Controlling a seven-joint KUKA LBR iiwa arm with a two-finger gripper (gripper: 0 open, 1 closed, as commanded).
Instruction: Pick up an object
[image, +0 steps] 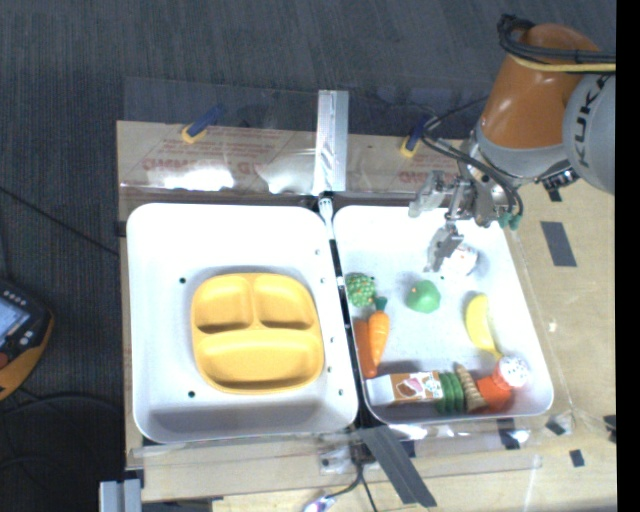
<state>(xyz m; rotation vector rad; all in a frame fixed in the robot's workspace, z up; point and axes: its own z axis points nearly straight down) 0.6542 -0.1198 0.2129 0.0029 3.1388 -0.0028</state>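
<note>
My gripper hangs over the far part of the right bin, below the orange wrist band. A small white object lies just to its right on the bin floor, close to the gripper tip; I cannot tell whether they touch. A green round fruit sits a little nearer the front. A yellow banana-like piece lies by the right wall. Broccoli and a carrot lie along the left wall.
The left bin holds a yellow divided tray. Along the right bin's front wall lie a small carton, a green and brown stacked piece, an orange item and a white dotted ball.
</note>
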